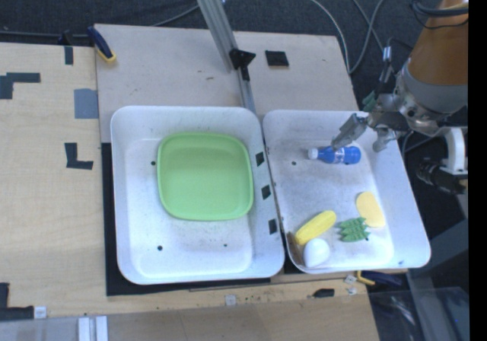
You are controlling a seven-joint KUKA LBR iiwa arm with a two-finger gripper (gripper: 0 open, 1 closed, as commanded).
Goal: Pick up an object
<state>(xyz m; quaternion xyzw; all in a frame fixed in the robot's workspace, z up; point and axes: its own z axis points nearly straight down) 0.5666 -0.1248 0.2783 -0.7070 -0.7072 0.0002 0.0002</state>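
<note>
Two white bins (122,180) are set side by side on the bench. Above the blue bottle (338,154), the gripper (365,134) is seen spread; descent and closing are judged next.

Two bins sit side by side on the counter (46,202). The left bin (129,256) holds a plate (205,176). In the right bin (403,202), a bottle (335,154) lies toward the back; nearer the front lie a corn cob (315,225), an egg (316,253), a leafy piece (353,230) and an oval piece (370,208). The gripper (364,132) hangs just behind the bottle.
</note>
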